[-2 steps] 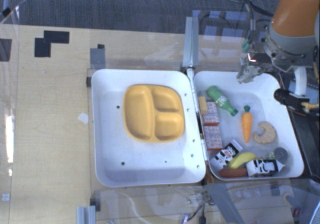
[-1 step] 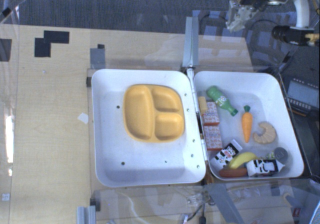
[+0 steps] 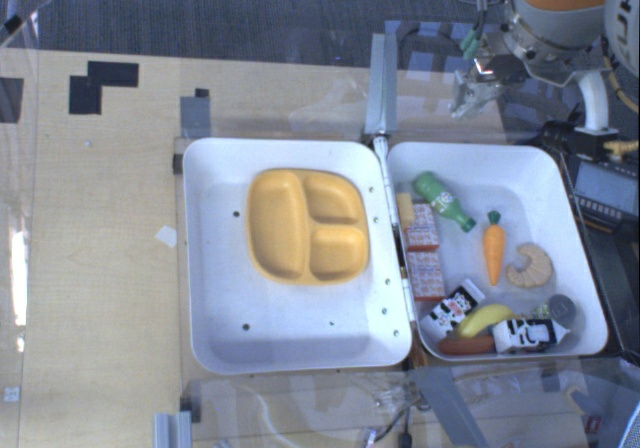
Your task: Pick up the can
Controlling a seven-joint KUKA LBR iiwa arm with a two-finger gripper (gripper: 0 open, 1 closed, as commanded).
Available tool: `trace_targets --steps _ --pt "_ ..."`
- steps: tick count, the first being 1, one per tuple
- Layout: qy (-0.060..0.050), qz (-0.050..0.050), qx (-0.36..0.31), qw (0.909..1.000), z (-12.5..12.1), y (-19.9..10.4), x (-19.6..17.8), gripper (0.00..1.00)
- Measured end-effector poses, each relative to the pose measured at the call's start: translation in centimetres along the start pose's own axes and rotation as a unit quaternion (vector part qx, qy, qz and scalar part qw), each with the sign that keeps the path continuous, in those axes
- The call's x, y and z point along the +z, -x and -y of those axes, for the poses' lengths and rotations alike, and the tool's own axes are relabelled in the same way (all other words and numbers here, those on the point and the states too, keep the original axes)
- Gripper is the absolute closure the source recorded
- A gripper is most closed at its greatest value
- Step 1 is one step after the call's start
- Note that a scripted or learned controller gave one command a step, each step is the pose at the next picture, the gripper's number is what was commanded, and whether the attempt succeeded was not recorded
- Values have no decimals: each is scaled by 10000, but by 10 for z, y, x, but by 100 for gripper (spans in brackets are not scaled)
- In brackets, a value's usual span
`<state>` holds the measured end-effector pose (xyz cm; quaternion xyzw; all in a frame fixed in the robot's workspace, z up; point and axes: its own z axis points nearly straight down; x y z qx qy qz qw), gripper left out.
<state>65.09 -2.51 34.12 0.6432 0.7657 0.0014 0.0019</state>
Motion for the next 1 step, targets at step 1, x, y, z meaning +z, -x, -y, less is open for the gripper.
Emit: trace_targets --steps 1 --pt "-1 -6 -385 9993 -17 -34 134 100"
